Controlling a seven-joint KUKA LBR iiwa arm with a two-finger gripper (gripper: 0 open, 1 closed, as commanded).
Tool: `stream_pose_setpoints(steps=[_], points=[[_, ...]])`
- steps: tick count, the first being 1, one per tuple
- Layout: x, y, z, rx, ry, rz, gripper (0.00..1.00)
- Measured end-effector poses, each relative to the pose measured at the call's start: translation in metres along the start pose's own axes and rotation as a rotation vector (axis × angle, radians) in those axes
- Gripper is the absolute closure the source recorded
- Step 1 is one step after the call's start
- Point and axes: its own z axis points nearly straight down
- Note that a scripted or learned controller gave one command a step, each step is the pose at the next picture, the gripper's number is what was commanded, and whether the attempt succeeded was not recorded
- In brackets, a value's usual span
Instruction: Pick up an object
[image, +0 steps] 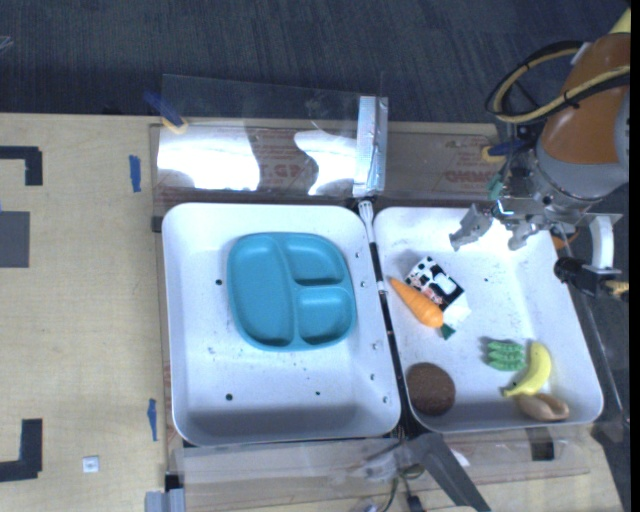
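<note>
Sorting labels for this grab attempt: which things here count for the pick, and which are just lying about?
For the pick: pincer, open; carrot; black-and-white toy; brown ball; banana; green toy.
Lying about: blue divided plate; left bin; clear panel.

The right bin (560, 300) has open white floor along its far edge and down its middle, between the carrot (417, 303) and the banana (534, 371). The carrot lies against a black-and-white patterned object (436, 283), close to the dividing wall, leaving little room on that side. A brown ball (431, 389) sits at the near wall. Green pieces (504, 353) touch the banana, perhaps too tightly to slip between. In the left bin (190, 330), a blue divided plate (292, 290) takes the centre; the near floor around it lies free.
</note>
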Motion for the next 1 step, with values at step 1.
stream_pose_setpoints(steps=[1], points=[[0.0181, -0.0110, 0.0953, -0.019, -0.001, 0.087, 0.00]])
